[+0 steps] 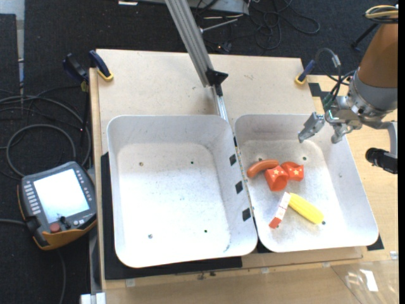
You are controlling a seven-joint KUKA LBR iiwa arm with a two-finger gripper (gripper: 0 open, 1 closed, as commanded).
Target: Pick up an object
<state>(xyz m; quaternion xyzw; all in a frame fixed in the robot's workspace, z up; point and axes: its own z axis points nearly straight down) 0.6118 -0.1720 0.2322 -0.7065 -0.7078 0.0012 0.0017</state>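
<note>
The arm (380,62) is cut off by the right edge, so just its orange band and grey wrist can be seen. The small white and red object (280,210) beside the yellow piece (306,210) is too small to identify. A metal bar (190,27) runs off the top edge. The pendant's (57,202) screen is washed out, unreadable.

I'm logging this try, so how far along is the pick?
Nothing looks picked yet. The gripper hangs open above the right bin's upper rim, with nothing between its fingers. The sausage, red pieces, yellow piece and the small white and red item all lie on the bin floor. Left: move over one, descend, close and lift.
</note>
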